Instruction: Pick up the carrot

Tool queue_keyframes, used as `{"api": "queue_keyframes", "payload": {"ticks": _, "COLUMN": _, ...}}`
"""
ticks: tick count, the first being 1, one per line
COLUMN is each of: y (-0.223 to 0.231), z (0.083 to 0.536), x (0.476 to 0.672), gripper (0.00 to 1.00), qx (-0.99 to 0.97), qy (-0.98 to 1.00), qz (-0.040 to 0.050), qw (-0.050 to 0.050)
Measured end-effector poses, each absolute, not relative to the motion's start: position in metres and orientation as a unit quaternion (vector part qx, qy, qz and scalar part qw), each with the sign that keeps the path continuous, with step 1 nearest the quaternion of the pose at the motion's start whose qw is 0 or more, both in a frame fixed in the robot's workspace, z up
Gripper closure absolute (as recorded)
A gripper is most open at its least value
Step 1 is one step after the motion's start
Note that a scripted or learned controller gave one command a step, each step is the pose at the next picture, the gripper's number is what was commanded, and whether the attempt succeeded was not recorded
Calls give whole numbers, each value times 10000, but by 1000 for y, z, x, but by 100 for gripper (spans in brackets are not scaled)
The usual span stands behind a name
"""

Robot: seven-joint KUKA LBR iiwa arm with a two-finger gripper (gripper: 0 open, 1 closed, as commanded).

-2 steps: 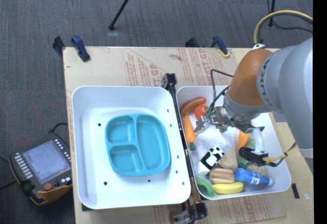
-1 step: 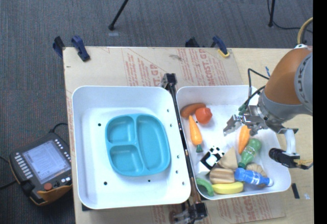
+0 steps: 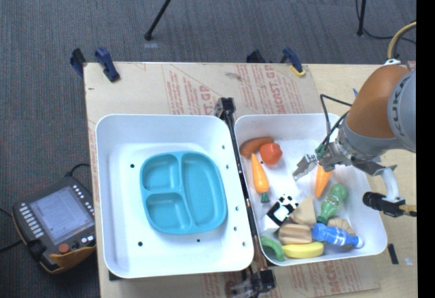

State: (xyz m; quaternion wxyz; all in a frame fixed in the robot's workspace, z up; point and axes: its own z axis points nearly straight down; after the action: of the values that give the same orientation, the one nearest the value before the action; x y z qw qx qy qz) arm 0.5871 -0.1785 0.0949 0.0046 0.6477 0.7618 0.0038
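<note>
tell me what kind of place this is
Most likely a robotics lab test bench: clamps pin a board to the table, a teach pendant sits on the carpet, and toy food like a carrot fills one white bin.

Gripper [image 3: 319, 162] over right bin [image 3: 307, 128], orange carrot [image 3: 321, 181] at fingertips; second carrot [image 3: 259, 175] near left wall.

Red print runs across the cardboard sheet [image 3: 204, 86] under the two bins, and it's lying reversed and turned, so only fragments come through. Something like "BOTTOM" sits on the far strip near the middle, but that's no firm read. On the far right, dark letters "KU" show on the arm's grey casing [image 3: 408, 109], cut off at the edge. The handheld pendant [image 3: 54, 223] at near left has a lit screen, too small to read.
</note>
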Motion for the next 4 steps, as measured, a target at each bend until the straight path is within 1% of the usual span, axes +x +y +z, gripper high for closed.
{"api": "queue_keyframes", "payload": {"ticks": 1, "y": -179, "z": 106, "x": 590, "gripper": 100, "qx": 6477, "qy": 7618, "qz": 57, "qw": 108}}
{"api": "queue_keyframes", "payload": {"ticks": 2, "y": -139, "z": 186, "x": 619, "gripper": 100, "qx": 6906, "qy": 7232, "qz": 4, "qw": 1}}
{"api": "queue_keyframes", "payload": {"ticks": 3, "y": -139, "z": 185, "x": 618, "gripper": 0, "qx": 6906, "qy": 7233, "qz": -3, "qw": -5}}
{"api": "queue_keyframes", "payload": {"ticks": 4, "y": -203, "z": 102, "x": 587, "gripper": 0, "qx": 6161, "qy": 7876, "qz": 13, "qw": 76}}
